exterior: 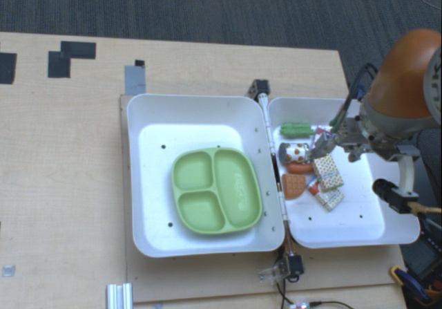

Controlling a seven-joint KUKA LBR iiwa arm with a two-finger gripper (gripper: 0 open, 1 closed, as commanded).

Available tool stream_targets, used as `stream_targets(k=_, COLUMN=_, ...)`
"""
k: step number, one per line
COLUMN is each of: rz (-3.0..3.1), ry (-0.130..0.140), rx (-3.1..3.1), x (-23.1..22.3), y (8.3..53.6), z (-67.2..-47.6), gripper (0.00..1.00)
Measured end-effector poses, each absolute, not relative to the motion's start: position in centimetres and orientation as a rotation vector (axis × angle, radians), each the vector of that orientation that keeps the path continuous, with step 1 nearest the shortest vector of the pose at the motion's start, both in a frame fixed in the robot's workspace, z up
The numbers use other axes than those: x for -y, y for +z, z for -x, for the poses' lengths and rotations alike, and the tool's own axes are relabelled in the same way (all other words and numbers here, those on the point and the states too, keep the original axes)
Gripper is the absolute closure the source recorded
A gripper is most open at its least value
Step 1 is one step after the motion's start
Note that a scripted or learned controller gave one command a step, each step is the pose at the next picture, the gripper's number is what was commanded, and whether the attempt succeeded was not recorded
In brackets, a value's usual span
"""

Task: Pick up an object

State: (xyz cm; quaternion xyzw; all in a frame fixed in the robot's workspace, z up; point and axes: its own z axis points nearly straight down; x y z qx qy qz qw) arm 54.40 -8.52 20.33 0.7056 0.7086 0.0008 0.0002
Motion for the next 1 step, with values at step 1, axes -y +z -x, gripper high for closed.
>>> stream_targets(k=1, rz=-2.220, ry=0.000, rx=-2.224, x=8.44, y=11.62, z=-49.57, gripper=0.00)
